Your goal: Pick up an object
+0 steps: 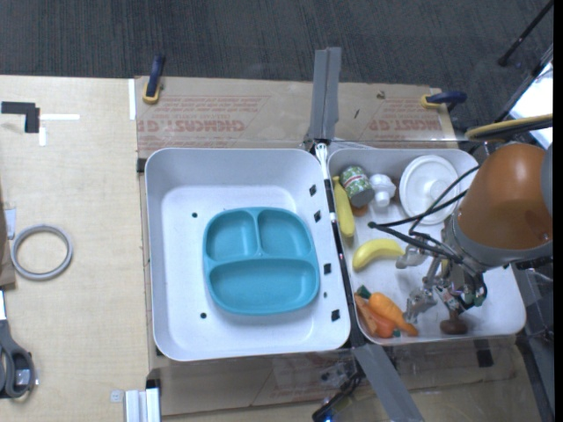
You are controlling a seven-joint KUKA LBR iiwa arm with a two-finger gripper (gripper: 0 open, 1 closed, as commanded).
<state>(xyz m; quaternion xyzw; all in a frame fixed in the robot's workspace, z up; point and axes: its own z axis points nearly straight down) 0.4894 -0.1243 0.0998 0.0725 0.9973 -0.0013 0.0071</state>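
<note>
Camera view shows us a carrot (385,311) lying in the right bin (501,323), just beside the gripper (428,299), whose state we cannot tell, with a banana (378,253) near.

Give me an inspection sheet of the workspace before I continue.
Surface: wooden bench bearing two white bins; cardboard behind them.
Job's things: right bin holds two bananas, a carrot, a small can, a white bowl and a small brown item. Left bin holds a blue divided plate.
Clutter: tape roll and scissors at the bench's left.
Gripper: gripper low in the right bin beside the carrot; grasp unclear.
Cables: black cables cross the right bin.
Surroundings: dark floor; clamps on the cardboard's edge.
</note>
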